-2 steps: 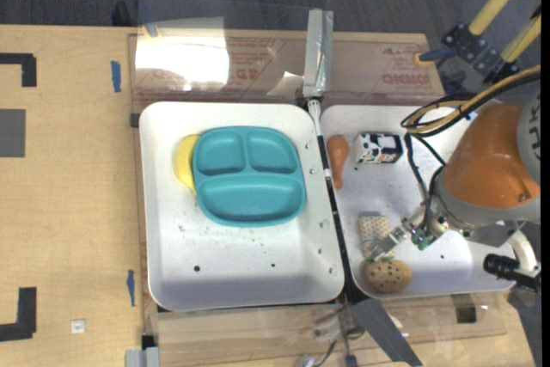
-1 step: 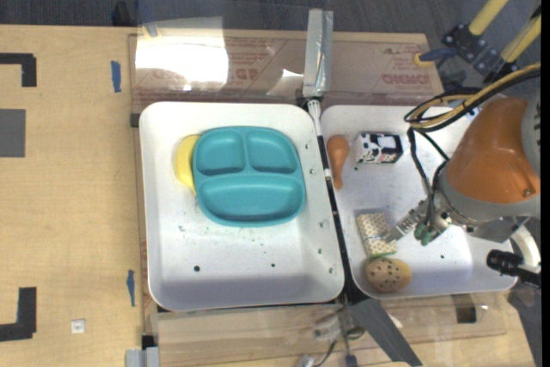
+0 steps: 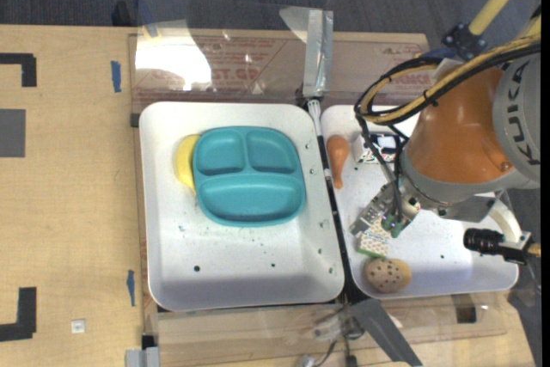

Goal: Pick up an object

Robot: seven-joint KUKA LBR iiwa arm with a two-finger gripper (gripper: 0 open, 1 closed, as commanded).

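We see robotics lab: plywood bench [image 3: 60, 185] with tape marks, two white bins [image 3: 163, 271], cabled industrial arm [image 3: 464, 133], grey carpet.

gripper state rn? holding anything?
Gripper: low in the right bin, just above a patterned item; open or shut cannot be told, and no grasp is visible.

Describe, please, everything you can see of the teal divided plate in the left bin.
The teal plate is a smooth, plastic-looking tray with rounded corners and three compartments: two small ones at the far side, one wide one nearer the camera. It lies flat, right way up, in the far half of the left bin, covering most of a yellow thing at its left edge.
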